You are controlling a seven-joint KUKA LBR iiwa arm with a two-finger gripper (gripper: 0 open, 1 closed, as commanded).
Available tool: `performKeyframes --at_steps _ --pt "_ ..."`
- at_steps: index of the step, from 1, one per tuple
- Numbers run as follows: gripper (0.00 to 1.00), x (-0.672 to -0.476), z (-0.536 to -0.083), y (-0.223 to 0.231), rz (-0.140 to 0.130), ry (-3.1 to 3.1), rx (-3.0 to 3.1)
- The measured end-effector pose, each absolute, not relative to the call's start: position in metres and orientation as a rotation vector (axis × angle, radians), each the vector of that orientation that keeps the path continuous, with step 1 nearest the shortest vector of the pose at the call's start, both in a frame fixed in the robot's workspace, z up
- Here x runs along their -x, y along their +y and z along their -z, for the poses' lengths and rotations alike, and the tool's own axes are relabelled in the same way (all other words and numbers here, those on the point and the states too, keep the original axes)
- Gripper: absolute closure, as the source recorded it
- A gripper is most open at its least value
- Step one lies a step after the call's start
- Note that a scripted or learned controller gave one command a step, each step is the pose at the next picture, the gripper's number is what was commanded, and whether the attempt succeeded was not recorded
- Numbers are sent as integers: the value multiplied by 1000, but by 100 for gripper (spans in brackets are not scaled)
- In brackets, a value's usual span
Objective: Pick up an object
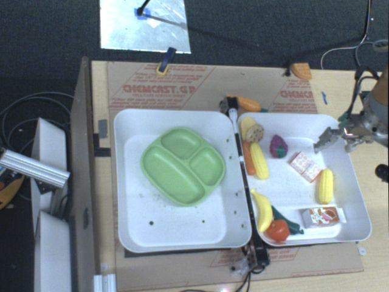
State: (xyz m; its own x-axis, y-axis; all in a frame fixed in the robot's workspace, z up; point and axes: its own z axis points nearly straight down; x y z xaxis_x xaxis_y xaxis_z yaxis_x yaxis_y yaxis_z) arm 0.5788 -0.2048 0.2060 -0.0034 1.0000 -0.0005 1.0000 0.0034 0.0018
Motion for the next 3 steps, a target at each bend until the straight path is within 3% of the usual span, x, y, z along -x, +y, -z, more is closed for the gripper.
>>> performKeyframes --at_steps 1,2,3 --pt "0 -529 -80 -207 1 2220 -2226" --pt "100 -532 -95 -207 -3 2220 -2217" --pt "100 -519 -197 -134 -9 2229 -2207"
